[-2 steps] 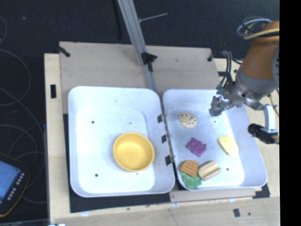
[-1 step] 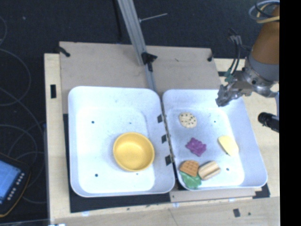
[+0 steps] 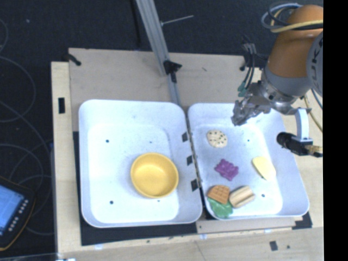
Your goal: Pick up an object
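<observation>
Grey claw (image 3: 240, 118) — above cookie (image 3: 217, 138), no legible writing

High slanted view over both bins (image 3: 87, 145)

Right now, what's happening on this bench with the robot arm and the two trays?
The robot arm's gripper hangs over the far end of the right bin, with nothing visibly held. Below it lie a speckled cookie, a purple block, a yellow wedge, a waffle, a bread roll and a green piece under the waffle. The left bin holds a yellow bowl. No pick has happened yet.
</observation>
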`<state>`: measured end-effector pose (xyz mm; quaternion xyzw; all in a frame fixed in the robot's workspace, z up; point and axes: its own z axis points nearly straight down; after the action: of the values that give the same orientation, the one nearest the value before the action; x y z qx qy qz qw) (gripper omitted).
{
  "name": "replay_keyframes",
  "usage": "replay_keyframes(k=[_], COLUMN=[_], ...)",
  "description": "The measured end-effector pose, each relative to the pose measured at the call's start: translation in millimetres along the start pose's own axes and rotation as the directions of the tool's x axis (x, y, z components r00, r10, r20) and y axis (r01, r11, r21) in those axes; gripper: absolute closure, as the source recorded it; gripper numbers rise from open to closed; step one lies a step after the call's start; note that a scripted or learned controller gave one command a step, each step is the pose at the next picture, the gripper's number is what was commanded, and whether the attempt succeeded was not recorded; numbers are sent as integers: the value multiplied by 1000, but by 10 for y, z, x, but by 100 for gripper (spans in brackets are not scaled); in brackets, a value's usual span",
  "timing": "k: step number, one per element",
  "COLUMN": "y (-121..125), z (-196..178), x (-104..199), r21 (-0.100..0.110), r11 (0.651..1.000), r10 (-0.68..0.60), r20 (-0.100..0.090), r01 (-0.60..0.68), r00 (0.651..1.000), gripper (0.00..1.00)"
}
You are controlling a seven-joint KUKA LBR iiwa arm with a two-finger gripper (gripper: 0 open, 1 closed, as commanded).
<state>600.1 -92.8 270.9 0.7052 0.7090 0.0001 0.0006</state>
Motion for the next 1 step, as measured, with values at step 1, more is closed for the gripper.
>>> replay_keyframes(k=[1], y=[115], z=[107], x=[420], r21=[2], r11=[1000], r10=[0], r20=[0], r01=[0], r00=[1000], gripper=[100])
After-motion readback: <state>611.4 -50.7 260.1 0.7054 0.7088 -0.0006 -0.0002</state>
